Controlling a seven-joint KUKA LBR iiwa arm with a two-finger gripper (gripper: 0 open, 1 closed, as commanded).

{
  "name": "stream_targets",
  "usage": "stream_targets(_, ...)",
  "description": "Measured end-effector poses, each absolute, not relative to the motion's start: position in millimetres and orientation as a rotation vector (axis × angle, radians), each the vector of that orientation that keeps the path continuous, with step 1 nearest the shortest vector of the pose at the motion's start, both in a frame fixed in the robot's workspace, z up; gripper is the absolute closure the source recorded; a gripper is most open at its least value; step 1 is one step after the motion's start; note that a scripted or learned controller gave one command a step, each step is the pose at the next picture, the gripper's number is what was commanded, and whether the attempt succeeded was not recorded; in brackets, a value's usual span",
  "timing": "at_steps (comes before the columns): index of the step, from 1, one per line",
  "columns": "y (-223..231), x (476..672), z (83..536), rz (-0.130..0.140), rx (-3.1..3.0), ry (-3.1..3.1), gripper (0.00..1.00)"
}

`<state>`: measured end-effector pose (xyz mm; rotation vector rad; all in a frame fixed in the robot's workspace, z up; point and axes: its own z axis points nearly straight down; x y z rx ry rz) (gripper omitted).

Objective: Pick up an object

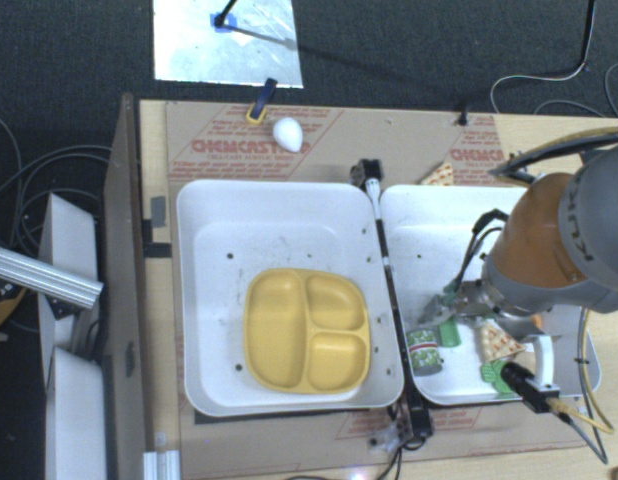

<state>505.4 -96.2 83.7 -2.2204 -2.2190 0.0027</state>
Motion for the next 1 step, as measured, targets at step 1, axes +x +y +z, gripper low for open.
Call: stream_targets(1, -95.2, 508.7, 95.2, -0.003, -2.219, -2.226, 1.0)
